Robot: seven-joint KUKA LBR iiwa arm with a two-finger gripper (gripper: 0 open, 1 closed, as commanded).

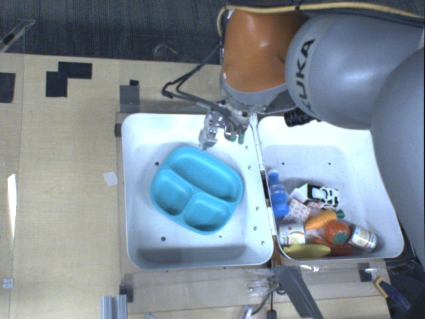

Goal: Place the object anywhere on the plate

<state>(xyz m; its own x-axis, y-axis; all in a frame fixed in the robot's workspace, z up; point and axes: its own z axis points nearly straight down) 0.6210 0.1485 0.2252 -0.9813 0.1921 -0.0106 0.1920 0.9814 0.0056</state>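
Note:
A blue divided plate (pixel 196 188) lies in the left white bin (pixel 143 244), with nothing on its three compartments. My gripper (pixel 219 133) hangs over the back right of that bin, just above the plate's far rim, below the orange band of the arm. The small metal fingers (pixel 210 135) point down and I see no object between them. The objects lie heaped in the right bin (pixel 372 178): a blue bottle (pixel 277 195), a white toy car (pixel 323 195), an orange and red toy (pixel 332 228), a yellow piece (pixel 307 250) and a small can (pixel 364 238).
The ridge (pixel 260 198) between the two bins runs just right of the plate. The big grey arm covers the upper right of the view. Black cables (pixel 189 85) trail behind the left bin. The wooden bench (pixel 60 198) stretches to the left.

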